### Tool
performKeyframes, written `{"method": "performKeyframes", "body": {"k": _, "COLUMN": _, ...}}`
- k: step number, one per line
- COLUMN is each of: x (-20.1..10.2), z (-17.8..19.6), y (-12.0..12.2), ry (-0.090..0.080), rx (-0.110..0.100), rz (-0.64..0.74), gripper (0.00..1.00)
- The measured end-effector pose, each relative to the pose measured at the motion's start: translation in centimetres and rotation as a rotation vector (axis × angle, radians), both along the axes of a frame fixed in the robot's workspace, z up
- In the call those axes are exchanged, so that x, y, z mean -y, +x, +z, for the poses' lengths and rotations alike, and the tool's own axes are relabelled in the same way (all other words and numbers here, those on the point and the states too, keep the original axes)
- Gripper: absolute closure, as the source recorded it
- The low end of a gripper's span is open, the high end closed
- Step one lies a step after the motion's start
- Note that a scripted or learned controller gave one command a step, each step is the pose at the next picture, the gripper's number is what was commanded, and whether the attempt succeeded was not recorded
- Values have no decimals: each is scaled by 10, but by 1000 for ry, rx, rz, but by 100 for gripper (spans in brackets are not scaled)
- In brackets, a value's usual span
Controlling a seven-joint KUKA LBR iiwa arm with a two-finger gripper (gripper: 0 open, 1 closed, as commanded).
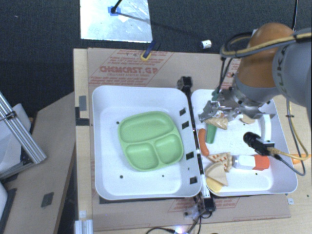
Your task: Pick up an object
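Observation:
My gripper (213, 111) hangs low over the far left part of the right bin (280, 179). A tan bread-like wedge (219, 123) lies right under it, and a small green cylinder (210, 133) sits just in front of that wedge. An orange sausage-shaped piece (203, 143) lies along the bin's left wall. A pizza slice (221, 159) and a yellow wedge (217, 177) rest at the near left corner. A white and orange piece (254, 162) lies near the front middle. Nothing shows held in the gripper.
The left bin (105, 130) holds a green divided plate (150, 140). A beige piece (251, 116) and a white strip (266, 126) lie at the right bin's far right, partly under the arm. A black divider (192, 130) separates the bins.

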State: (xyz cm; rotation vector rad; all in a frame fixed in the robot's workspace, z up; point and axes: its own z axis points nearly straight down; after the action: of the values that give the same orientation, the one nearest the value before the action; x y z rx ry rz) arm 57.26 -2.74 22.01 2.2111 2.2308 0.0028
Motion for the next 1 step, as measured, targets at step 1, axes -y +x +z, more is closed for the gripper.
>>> {"method": "performKeyframes", "body": {"k": 1, "x": -54, "z": 10, "y": 6, "ry": 1, "rx": 0, "rz": 0, "gripper": 100}}
